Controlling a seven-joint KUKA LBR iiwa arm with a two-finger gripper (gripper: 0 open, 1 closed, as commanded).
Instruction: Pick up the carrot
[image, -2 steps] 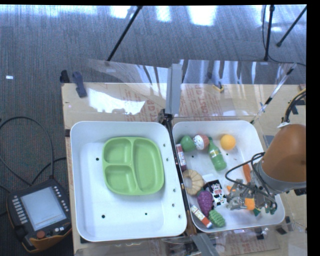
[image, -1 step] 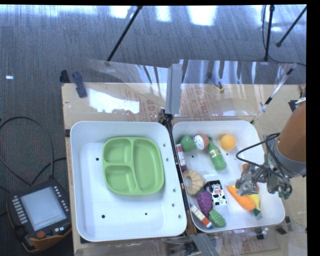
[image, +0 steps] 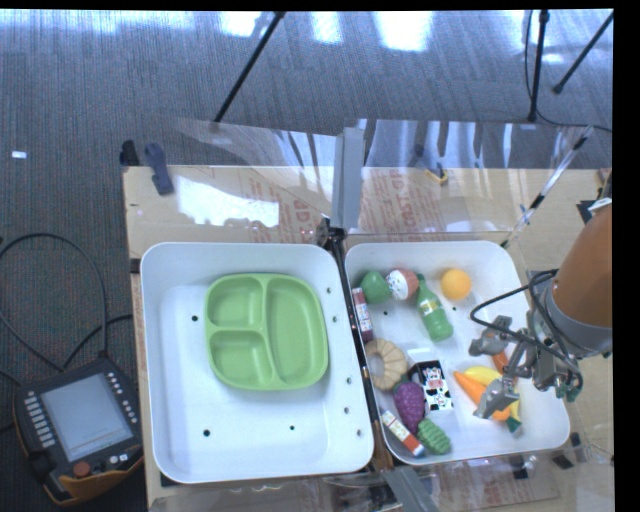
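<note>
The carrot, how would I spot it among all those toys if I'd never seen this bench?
Look in the right-hand white bin, at its near right part, just under the grey two-finger gripper. There lies the orange tapered toy carrot, beside a yellow piece. Unlike the round orange ball at the bin's far side, it narrows to a point.

bins (image: 165, 300): white plastic, smooth, slight sheen
tray (image: 267, 330): green plastic, smooth, matt
bench (image: 400, 200): brown board under clear glossy film, glare patches
carrot (image: 470, 384): orange plastic, smooth
gripper (image: 503, 385): grey metal, dull
floor (image: 80, 100): grey carpet, ribbed, rough
</note>
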